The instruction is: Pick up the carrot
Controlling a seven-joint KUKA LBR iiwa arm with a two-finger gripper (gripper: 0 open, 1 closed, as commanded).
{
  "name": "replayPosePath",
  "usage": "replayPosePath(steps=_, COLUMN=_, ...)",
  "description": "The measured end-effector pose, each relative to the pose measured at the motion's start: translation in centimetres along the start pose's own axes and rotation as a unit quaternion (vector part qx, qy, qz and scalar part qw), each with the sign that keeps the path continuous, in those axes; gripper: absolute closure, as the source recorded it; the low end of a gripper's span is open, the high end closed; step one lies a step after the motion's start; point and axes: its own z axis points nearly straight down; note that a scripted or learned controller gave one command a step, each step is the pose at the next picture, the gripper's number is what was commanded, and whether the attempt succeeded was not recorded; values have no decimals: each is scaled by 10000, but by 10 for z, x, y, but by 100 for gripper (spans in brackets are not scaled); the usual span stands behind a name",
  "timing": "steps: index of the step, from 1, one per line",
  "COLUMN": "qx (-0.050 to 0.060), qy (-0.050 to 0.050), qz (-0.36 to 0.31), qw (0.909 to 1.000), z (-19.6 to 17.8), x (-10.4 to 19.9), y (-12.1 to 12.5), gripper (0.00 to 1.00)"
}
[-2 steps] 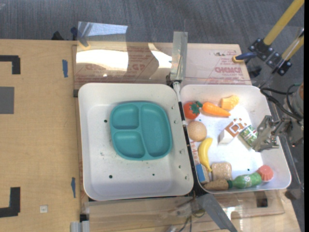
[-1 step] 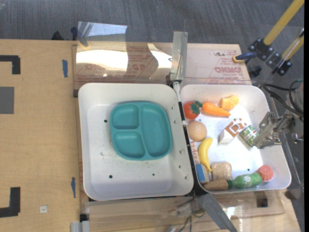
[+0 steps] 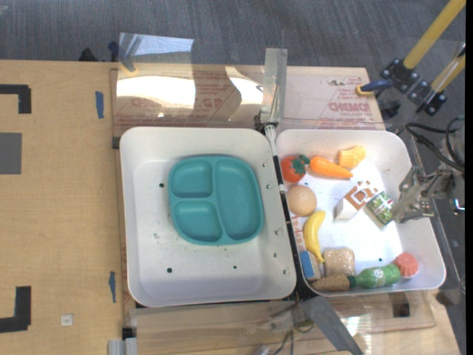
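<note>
Grey carpet runs across the top of the camera view, and below it a tan bench (image 3: pixel 59 198) bears two shallow white bins side by side. In the left bin (image 3: pixel 140 198) lies a teal divided plate (image 3: pixel 216 198), set flat near its middle.

The right bin (image 3: pixel 384 143) holds a scatter of toy food. The carrot (image 3: pixel 330 168) lies flat in the far left part of this bin, its thick end toward the left and its tip pointing right. A red tomato (image 3: pixel 293 168) sits just beside its thick end, and a small yellow piece (image 3: pixel 351 155) sits near its tip, slightly farther back. Nearer the camera are a tan ball (image 3: pixel 301 200) against the left wall, a banana (image 3: pixel 315 234) below it, and a small white carton (image 3: pixel 355 200) in the middle with a green-labelled box (image 3: pixel 381 207) touching its right side. Along the near wall lie a slice of bread (image 3: pixel 339 259), a green cucumber (image 3: pixel 378 276) and a red piece (image 3: pixel 406 265).

The gripper (image 3: pixel 414 198) hangs over the right edge of the right bin, just beside the green-labelled box and well apart from the carrot. Nothing can be made out in its grasp, and whether it is released or clenched I cannot tell. The carrot rests on the bin floor, not lifted.
</note>
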Motion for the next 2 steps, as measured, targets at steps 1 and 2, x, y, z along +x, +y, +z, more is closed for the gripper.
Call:
replayPosePath(steps=1, qx=5, qy=-36, qz=-7, qw=10000, z=-11, x=-2, y=1, gripper=100)
replayPosePath(steps=2, qx=10, qy=-73, qz=-11, qw=10000, z=-22, x=-4, y=1, gripper=100)
